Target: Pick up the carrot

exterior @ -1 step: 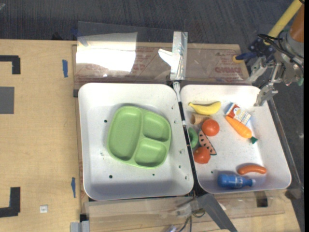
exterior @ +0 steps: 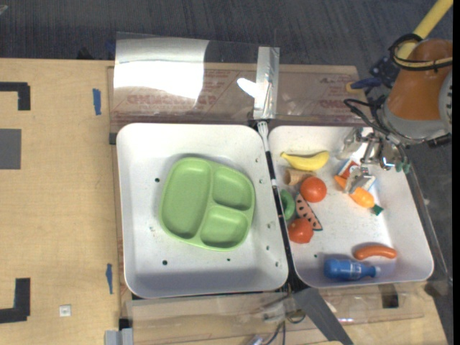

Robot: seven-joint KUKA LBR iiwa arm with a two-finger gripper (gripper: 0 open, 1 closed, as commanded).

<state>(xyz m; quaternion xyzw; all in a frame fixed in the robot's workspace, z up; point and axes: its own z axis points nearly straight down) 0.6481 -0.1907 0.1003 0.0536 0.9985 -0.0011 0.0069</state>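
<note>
The carrot (exterior: pixel 362 197) lies in the right bin (exterior: pixel 402 228), in its upper right part, near the far right wall. It is a short orange piece with a small green tip that points down and to the right, and it rests on the white floor of the bin at a slant.

The gripper (exterior: pixel 361 174) hangs just above the carrot's upper end, on the arm (exterior: pixel 420 85) that comes in from the right with its orange band. Its metal parts overlap the carrot's top in this view, so I cannot tell whether it touches the carrot, nor whether it is released or clenched. A small orange-red piece (exterior: pixel 343 175) sits just to the left of the gripper.

Further left in the same bin, a yellow banana (exterior: pixel 305 160) lies near the top wall, with a round red-orange tomato (exterior: pixel 313 189) just below it. Below the tomato are a watermelon slice (exterior: pixel 308 215) and a red fruit (exterior: pixel 300 231), close together, and a green item (exterior: pixel 287 204) against the wall between the bins. Near the bottom wall, a red-orange sausage (exterior: pixel 374 251) lies just above a blue bottle (exterior: pixel 348 269), well apart from the carrot.

The left bin (exterior: pixel 136 192) holds a green divided plate (exterior: pixel 208 202) with three compartments.
</note>
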